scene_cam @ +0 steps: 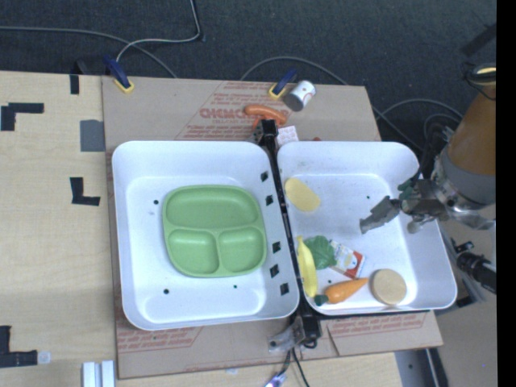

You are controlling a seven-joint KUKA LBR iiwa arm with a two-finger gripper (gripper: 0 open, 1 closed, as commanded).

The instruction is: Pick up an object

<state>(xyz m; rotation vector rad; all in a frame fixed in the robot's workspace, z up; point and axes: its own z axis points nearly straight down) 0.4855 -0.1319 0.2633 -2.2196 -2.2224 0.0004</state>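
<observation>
Carrot (pixel 348 289) below-left of tool (pixel 387 214)

Right bin (pixel 419 252), near edge: a banana (pixel 307 269), broccoli (pixel 321 251), a carrot (pixel 347 289) and a tan round (pixel 389 286) are seen clustered. A pale yellow piece (pixel 302 194) is set apart, farther back.

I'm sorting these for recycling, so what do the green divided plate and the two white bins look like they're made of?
The green divided plate looks like moulded plastic with a matte finish: one even colour, soft rounded compartment ridges, no glare. The left white bin and the right white bin look like thin formed plastic, smooth and slightly glossy, with rounded corners and rolled rims. It could be another material; the look alone leaves that open.
</observation>
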